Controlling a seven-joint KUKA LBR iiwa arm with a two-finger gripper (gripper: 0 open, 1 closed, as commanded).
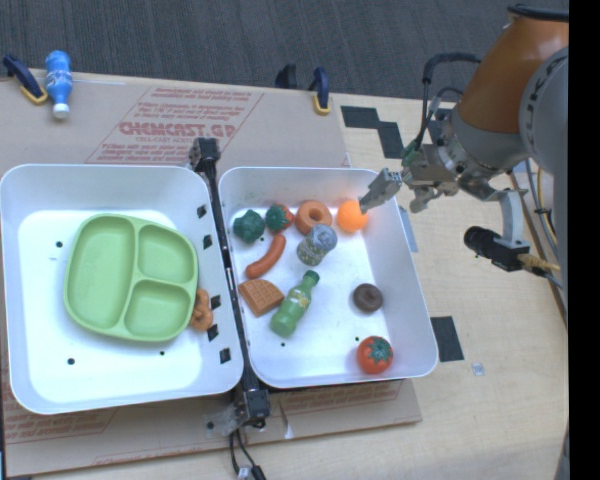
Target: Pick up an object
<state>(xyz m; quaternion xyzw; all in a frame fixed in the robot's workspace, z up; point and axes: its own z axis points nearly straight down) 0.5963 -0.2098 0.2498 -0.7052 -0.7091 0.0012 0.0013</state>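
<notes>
Seemingly, nothing has been picked up yet in the camera view: every toy in the right bin (pixel 412 298) lies on the bin floor, and the gripper (pixel 380 189) hangs over that bin's far right corner, just beside a small orange ball (pixel 351 217). Whether its tip touches the ball cannot be told, and its state cannot be read either, since it shows as one slim grey shape against the rim. Reaching, closing and lifting all appear to be left. Other candidates lie near: a glazed doughnut (pixel 312 215), a green bottle (pixel 294 305), a sausage (pixel 266 256), a waffle (pixel 261 295), a chocolate doughnut (pixel 367 297) and a tomato (pixel 374 354). The left bin (pixel 20 368) bears a green divided plate (pixel 130 277), with a small orange piece (pixel 201 311) at its edge, too small to name.
</notes>
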